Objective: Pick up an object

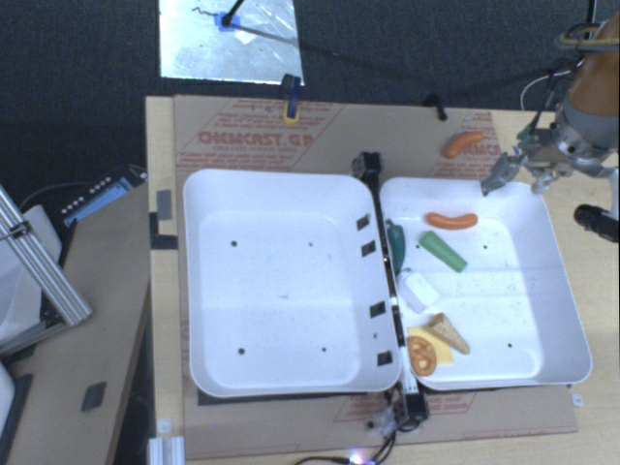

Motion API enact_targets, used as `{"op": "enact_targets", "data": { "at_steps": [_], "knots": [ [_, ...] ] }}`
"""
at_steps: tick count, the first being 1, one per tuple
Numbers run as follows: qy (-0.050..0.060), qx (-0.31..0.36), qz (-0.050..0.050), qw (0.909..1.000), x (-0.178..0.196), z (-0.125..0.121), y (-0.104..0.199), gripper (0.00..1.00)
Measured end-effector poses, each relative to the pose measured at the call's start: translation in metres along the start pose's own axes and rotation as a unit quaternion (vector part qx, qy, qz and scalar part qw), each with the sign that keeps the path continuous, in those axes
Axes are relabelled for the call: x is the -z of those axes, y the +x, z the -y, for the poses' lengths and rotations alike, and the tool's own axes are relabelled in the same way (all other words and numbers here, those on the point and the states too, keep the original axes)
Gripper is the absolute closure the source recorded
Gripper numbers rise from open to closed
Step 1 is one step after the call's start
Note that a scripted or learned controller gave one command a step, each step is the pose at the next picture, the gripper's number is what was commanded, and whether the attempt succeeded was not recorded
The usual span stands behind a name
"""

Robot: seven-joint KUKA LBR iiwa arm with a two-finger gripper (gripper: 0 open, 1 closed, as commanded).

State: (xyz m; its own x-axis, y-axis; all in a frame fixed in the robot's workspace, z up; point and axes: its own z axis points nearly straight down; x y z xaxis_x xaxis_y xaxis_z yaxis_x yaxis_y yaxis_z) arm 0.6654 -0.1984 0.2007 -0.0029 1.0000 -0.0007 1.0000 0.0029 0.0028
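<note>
My gripper (516, 180) hangs above the far right corner of the right bin (557, 289), open with nothing between its fingers. Inside this bin lie an orange sausage (451, 221), a green cylinder (442, 251), a dark green piece (395, 241) by the left wall, a white block (419, 290), a tan wedge (449, 332) and an orange slice on a yellow piece (422, 353). The sausage is the nearest of them, lying left of and below the gripper. A second orange sausage (464, 144) rests on the cardboard outside the bin, left of the gripper.
The left bin (208, 289) adjoins the right one along a black clamped seam (383, 260). A yellow and blue clamp (290, 99) sits at the cardboard's far edge. A silver sheet (228, 27) lies beyond. Aluminium framing (34, 269) stands at left.
</note>
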Motion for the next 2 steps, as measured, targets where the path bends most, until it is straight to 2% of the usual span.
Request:
{"op": "enact_targets", "data": {
  "at_steps": [1,2],
  "knots": [
    [0.004,0.002,-0.002,1.0,-0.122,0.017,0.057,0.0],
    [0.011,-0.001,0.0,0.9999,-0.117,0.001,0.049,0.0]
  ]
}}
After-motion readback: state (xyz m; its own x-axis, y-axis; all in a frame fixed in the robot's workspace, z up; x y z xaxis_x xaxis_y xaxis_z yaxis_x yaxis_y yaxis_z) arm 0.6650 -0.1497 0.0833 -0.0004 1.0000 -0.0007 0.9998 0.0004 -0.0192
